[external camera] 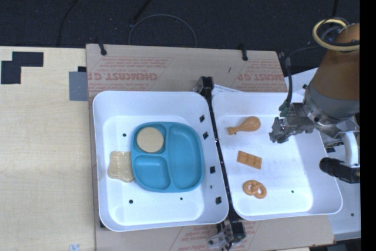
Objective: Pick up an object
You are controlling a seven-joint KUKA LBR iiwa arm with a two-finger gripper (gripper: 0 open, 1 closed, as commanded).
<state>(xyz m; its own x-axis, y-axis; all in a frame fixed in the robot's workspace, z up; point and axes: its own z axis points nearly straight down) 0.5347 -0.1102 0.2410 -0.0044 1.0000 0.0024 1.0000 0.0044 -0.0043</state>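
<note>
Three food toys lie in the right bin (294, 197): a tan drumstick (245, 125) at the back, an orange waffle bar (249, 159) in the middle and a brown pretzel (254, 188) near the front. My gripper (281, 130) hangs over the bin's right half, just right of the drumstick and apart from it. Nothing shows between its fingers.
The left bin (111, 114) holds a blue divided plate (170, 159) with a round tan cookie (149, 139) in its back-left compartment. A pale bread slice (121, 166) lies beside the plate's left edge. A black divider (214, 150) separates the bins.
</note>
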